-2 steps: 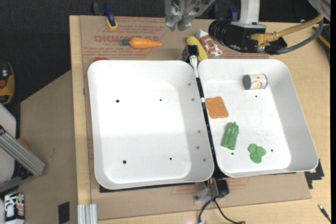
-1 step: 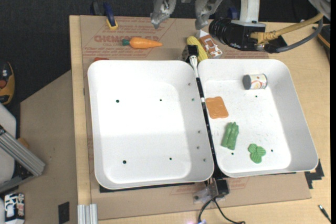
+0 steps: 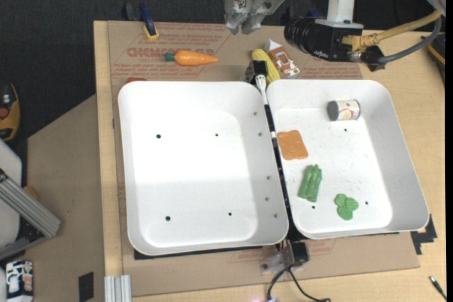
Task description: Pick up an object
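Observation:
My gripper (image 3: 244, 23) hangs high above the back edge of the bench, beyond both bins, with nothing between its fingers. The right bin (image 3: 396, 152) holds an orange flat piece (image 3: 291, 145), a green pod-like piece (image 3: 310, 182), a small green leafy piece (image 3: 345, 206) and a small can lying on its side (image 3: 343, 109). The left bin (image 3: 141, 152) sits beside it. A toy carrot (image 3: 191, 58) lies on the cardboard behind the left bin.
A yellow piece (image 3: 262, 61) and a brown-and-white packet (image 3: 284, 61) lie behind the seam between the bins. A blue-and-yellow clamp (image 3: 148, 22) sits at the cardboard's back left corner.

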Robot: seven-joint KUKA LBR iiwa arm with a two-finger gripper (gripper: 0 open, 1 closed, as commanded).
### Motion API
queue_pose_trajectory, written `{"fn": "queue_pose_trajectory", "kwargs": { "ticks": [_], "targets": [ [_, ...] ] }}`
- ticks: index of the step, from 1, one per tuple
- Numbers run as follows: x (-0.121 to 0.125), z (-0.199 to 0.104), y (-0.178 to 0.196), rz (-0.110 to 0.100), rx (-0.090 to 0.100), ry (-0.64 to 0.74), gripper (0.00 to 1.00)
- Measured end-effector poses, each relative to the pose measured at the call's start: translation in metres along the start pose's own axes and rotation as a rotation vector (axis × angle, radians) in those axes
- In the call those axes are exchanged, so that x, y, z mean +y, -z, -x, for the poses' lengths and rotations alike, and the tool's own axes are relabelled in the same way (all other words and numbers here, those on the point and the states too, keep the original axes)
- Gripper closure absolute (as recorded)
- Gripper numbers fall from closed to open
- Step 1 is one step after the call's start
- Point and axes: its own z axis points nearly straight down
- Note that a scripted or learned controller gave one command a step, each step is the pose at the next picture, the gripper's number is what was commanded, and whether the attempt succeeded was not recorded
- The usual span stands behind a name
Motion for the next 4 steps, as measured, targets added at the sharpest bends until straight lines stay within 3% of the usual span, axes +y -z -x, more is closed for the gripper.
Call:
{"fn": "queue_pose_trajectory", "kwargs": {
  "ticks": [1,2,3,4],
  "targets": [
    [-0.068,-0.022,-0.011,-0.006,0.000,0.003,1.00],
    [-0.065,-0.020,-0.011,-0.004,-0.001,-0.001,0.00],
    [-0.065,-0.021,0.000,-0.001,0.000,0.000,1.00],
    [-0.065,-0.021,-0.001,-0.002,0.000,0.000,0.00]
  ]
}}
